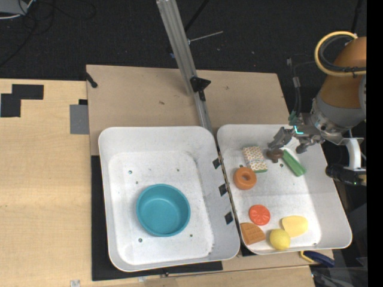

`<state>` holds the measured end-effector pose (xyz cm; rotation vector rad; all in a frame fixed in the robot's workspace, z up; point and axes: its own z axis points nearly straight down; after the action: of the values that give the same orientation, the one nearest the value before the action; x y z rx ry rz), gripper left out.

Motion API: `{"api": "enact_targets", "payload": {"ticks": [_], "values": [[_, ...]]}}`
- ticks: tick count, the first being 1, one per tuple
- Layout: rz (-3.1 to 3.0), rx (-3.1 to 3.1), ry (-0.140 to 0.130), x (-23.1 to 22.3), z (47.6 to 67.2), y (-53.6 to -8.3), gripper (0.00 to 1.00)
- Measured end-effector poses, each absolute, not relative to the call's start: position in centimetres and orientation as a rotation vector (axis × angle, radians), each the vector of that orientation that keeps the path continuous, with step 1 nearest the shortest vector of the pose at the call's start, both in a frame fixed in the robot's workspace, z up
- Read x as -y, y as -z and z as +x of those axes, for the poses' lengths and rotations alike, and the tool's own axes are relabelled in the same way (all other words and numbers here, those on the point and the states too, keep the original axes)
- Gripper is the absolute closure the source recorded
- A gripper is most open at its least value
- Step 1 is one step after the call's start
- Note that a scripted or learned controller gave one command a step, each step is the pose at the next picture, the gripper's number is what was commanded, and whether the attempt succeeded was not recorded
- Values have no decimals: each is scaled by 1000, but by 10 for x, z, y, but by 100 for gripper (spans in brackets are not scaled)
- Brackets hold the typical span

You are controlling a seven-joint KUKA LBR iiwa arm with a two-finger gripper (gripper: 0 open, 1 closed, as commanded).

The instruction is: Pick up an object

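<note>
My gripper [292, 143] hangs over the upper right part of the right bin [332, 211], open, with its fingers spread and nothing between them. Just below it lies a green stick-shaped object [294, 162], tilted. A small dark brown piece [274, 155] sits to the left of the green one. Further left are a dotted beige block [254, 158] and an orange ring [244, 177]. Near the bin's front lie a red round piece [259, 214], a brown wedge [252, 234], a yellow ball [279, 239] and a pale yellow piece [294, 225].
The left bin [119, 154] holds a teal bowl [163, 209]. A slanted metal rail [182, 52] rises from the back between the bins. The arm's grey and orange body [341, 94] stands at the right.
</note>
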<state>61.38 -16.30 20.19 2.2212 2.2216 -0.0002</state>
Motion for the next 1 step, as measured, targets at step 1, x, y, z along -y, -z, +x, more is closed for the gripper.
{"api": "enact_targets", "payload": {"ticks": [1], "values": [[2221,-2222,0,163,614,-202,0]]}}
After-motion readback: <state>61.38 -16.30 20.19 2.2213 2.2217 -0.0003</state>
